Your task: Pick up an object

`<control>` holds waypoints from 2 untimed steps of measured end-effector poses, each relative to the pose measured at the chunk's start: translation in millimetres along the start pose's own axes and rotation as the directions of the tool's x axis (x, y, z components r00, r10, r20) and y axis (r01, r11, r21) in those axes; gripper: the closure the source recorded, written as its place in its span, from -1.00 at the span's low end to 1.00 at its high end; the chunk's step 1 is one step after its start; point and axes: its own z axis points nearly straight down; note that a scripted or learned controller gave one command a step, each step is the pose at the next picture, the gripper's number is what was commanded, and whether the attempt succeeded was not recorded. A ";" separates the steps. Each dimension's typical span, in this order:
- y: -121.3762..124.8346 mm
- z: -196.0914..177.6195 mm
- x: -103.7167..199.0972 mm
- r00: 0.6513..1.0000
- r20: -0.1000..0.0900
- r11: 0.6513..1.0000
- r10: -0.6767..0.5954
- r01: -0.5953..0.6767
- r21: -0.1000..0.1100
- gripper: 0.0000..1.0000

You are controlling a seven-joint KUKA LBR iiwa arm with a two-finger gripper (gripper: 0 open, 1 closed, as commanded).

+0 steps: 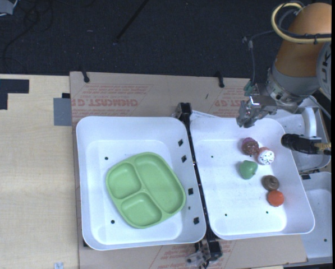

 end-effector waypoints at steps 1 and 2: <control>-19.5 13.5 42.6 1.000 -0.002 1.000 -0.002 0.002 0.009 1.00; -30.4 27.0 100.8 1.000 -0.003 1.000 -0.003 0.004 0.010 1.00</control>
